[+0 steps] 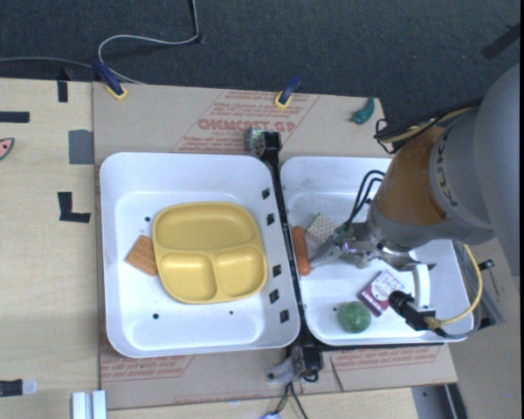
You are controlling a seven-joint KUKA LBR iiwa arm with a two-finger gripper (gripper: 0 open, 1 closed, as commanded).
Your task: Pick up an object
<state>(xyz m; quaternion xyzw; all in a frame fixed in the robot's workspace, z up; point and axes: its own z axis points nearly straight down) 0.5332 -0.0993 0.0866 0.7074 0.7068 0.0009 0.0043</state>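
Note:
My gripper [330, 248] is low in the right bin [437, 334], near its left wall, with the grey arm and its orange band above it to the right. Just left of the gripper lies a slim orange stick-shaped object [300, 250], very close to it. A small speckled grey piece [321, 227] sits just above the gripper. A green ball [354, 318] rests near the front of the bin, and a purple and white packet [382, 290] lies below the wrist. I see nothing held.
The left bin [122, 321] holds a yellow divided plate [211, 251] with a tan square cracker-like piece [141, 255] tucked at its left edge. A black divider [281, 234] runs between the bins. Cables [419, 308] hang from the wrist over the right bin.

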